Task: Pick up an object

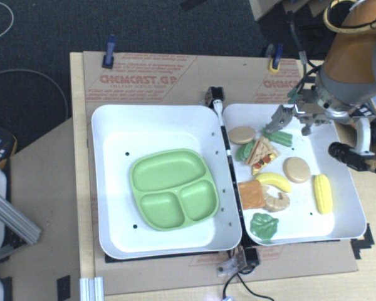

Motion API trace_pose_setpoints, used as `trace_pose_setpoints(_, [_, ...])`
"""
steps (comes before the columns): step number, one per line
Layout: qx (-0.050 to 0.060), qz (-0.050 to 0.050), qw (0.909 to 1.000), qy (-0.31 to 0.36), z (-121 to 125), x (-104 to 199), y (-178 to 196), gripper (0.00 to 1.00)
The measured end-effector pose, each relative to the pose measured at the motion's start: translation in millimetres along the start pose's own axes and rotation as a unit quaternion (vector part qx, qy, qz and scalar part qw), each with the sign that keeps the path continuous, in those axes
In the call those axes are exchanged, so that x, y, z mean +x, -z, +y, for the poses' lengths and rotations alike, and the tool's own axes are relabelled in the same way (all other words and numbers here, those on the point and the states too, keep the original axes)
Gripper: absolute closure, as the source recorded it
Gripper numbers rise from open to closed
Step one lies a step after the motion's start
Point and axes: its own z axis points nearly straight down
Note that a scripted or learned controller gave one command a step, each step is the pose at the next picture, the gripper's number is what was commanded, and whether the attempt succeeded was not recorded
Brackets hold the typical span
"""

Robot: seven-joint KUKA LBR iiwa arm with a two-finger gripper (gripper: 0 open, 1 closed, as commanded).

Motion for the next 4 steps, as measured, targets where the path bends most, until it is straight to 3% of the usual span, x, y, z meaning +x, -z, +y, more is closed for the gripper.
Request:
trace_pose_setpoints(1, [0.005, 0.001, 1.0, -0.001, -22, -1, -129, 0.0])
trace_pose_setpoints(2, [0.001, 0.001, 1.0, 0.002, -78, 65, -35, 0.0])
trace_pose_setpoints(3, [0.003, 0.0, 1.0, -0.003, -120, -19, -62, 0.0])
trace_pose_setpoints(4, [-0.001, 0.0, 1.0, -0.001, -117, -16, -51, 1.0])
